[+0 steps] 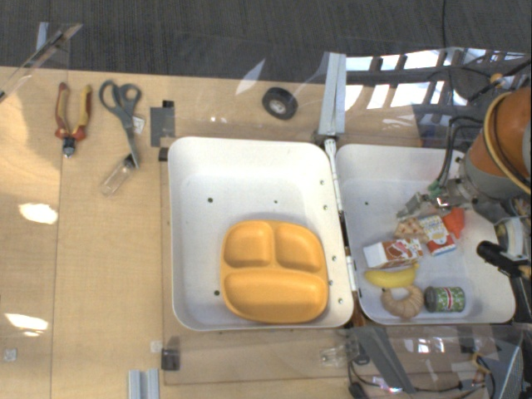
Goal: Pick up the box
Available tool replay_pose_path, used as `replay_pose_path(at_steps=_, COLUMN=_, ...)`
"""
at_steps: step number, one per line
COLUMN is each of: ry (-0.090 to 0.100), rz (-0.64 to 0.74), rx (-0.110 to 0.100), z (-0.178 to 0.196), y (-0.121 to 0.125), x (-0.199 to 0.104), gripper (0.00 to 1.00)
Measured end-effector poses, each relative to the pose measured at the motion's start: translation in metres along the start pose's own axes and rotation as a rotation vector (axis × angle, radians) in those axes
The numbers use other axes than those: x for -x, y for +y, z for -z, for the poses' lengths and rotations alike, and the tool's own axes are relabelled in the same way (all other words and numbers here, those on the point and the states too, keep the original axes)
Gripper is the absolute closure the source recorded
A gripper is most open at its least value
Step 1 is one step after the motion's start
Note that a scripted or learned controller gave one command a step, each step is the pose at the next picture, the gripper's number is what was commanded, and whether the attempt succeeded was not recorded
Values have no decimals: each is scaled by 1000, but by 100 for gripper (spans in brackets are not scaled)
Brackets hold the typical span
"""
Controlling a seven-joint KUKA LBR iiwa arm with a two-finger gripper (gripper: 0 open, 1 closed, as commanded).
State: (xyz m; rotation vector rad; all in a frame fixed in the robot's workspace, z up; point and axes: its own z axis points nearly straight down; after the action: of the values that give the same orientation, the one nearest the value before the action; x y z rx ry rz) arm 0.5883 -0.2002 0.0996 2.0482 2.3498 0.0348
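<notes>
The box (434, 231) is a small red and white printed carton lying flat in the right bin (374, 181), slightly right of its middle. My gripper (430, 198) reaches in from the right and hangs just above the box's far edge, close over it. The grey arm with its orange band (509, 131) fills the bin's far right corner. From this slant I cannot make out whether the gripper touches the box.
Near the box lie a white block (376, 253), a banana (391, 276), a brown bread ring (403, 302) and a green can (444, 298). The left bin (199, 165) holds a yellow divided tray (274, 270). Scissors (123, 110), pliers (71, 115) and a tape roll (280, 102) rest on the bench.
</notes>
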Motion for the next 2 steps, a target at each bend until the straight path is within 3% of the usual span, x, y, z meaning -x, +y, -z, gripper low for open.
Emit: replay_pose_path(at_steps=2, ry=-7, rz=-45, rx=6, z=1, y=-42, x=-3, gripper=0)
